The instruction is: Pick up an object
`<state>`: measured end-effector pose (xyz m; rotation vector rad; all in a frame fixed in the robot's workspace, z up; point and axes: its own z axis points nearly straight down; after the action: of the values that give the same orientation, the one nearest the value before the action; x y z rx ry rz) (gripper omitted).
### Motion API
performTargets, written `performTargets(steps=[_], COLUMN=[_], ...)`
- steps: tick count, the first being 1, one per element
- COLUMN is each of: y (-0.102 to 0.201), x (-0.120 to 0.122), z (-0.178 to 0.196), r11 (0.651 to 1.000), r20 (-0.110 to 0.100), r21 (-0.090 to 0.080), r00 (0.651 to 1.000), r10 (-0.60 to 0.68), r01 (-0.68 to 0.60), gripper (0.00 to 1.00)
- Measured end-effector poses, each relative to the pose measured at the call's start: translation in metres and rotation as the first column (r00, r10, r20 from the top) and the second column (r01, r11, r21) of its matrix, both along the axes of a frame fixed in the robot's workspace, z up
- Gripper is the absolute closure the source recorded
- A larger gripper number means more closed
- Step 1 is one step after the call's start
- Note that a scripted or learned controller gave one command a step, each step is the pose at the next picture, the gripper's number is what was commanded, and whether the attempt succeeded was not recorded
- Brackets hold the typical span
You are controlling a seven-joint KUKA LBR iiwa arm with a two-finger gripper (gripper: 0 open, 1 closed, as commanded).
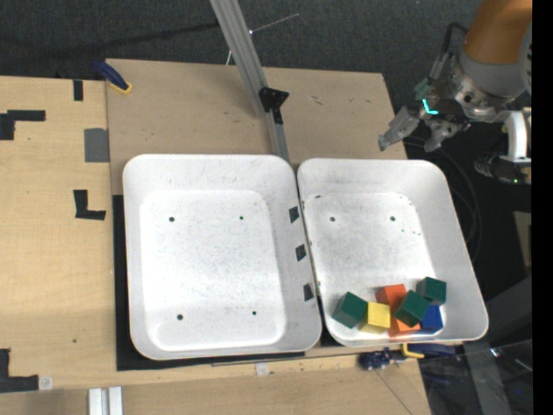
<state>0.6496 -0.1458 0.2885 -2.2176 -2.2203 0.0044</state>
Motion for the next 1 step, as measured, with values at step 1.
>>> performTargets(steps=[1], y=[-0.0003], x=[0.0005], z=[0.0023], r11=[1.0], r20=[0.003], r21=[-0.002], r00=[1.0], r10=[0.001], r01=[-0.001], gripper=[0.0])
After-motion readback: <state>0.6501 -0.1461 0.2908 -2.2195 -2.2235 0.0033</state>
